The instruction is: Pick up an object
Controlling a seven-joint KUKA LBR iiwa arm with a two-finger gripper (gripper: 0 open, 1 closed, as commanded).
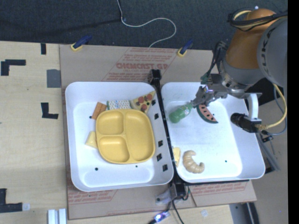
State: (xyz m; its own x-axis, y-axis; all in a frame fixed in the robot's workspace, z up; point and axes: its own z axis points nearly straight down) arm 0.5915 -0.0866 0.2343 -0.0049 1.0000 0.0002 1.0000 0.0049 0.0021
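Note:
My gripper [204, 98] hangs over the upper middle of the right bin [243, 169], at the end of the grey arm that comes in from the right. A watermelon slice [208, 114] lies just below and right of the fingertips. A green bottle-shaped toy [179, 114] lies to the lower left of the gripper, near the bin's left wall. A croissant [193, 162] rests near the bin's front, with a small yellow piece [176, 155] beside it. I see nothing between the fingers.
The left bin [77, 171] holds a yellow divided plate [125, 136], with a pizza slice [144, 101], an orange stick [98, 110] and other small toys around it. A divider with clips [160, 125] separates the bins. A black cylinder [243, 121] juts over the right bin's right edge.

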